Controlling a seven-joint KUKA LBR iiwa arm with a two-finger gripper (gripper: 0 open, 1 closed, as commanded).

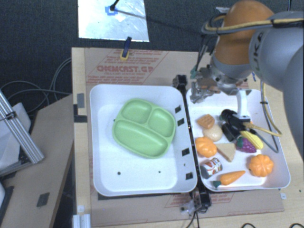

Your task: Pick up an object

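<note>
Setting: robotics lab test bench — grey KUKA arm (280, 46) with orange band over two white bins (104, 175), plastic toy food (235, 148) and a green divided plate (144, 127); cardboard underlay (128, 68), aluminium framing (16, 127), loose cables (33, 87), dark carpet — no domestic fittings

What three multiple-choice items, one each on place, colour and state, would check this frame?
1. Where does the plate lie?
A. left bin
B. right bin
C. on the bench outside the bins

2. What colour is the plate?
A. white
B. green
C. orange

3. Where is the gripper?
A. over the right bin's far left corner
B. over the plate
C. down among the toy food at the bin's near edge

Key: 1 A, it sits alone in the left bin. 2 B, pale green with three compartments. 3 A, it hangs by the far corner, beyond the carrot.
</note>
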